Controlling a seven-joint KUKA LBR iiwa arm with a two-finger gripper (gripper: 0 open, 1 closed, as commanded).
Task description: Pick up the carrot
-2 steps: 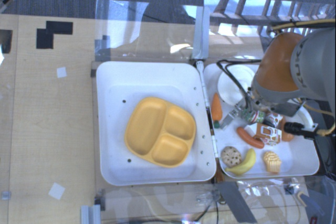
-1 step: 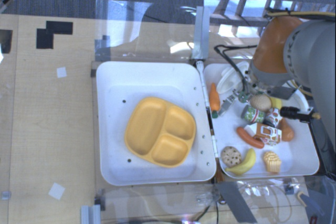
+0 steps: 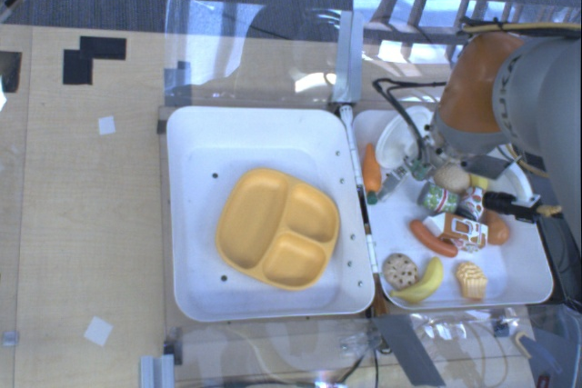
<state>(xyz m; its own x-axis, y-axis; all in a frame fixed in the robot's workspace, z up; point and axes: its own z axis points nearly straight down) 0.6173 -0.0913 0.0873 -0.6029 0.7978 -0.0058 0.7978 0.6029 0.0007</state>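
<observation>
Arm [image 3: 509,95] enters from 3 o'clock, over the upper half of the right bin [image 3: 543,286]. Grey body, orange band bulging toward the bin's 12 o'clock side. Wrist angles down and toward 9 o'clock.

Gripper [image 3: 396,180] sits low at the bin's upper-left quarter, dark fingers pointing toward 8 o'clock. Fingers too small and too dark against the clutter; cannot tell whether apart or together. Nothing seen held between them.

Carrot [image 3: 371,168]: orange, lies lengthwise along the left wall of the right bin, in its upper part, thin end toward 12 o'clock. Just beside the gripper tip, on its 9 o'clock side. Contact between the two cannot be made out.

Around it, all in the right bin:
- White bowl [image 3: 396,137] at 12 o'clock of the gripper, partly under the wrist.
- Small green-and-white can [image 3: 436,197] at 3 o'clock of the gripper, near it.
- Pale round item [image 3: 450,177] just above the can, identity unclear.
- Red sausage [image 3: 432,238] toward 5 o'clock, lying slantwise.
- Red-and-white carton [image 3: 466,230] touching the sausage's right end.
- Cookie [image 3: 398,270] and banana [image 3: 422,283] at the bin's 6 o'clock edge, banana curled around the cookie's lower side.
- Yellow ridged piece [image 3: 470,279] right of the banana.

Left bin [image 3: 191,195] holds a yellow divided plate [image 3: 278,227], three compartments, tilted in plan, near centre. Well apart from the carrot; the shared bin walls stand between them.
</observation>
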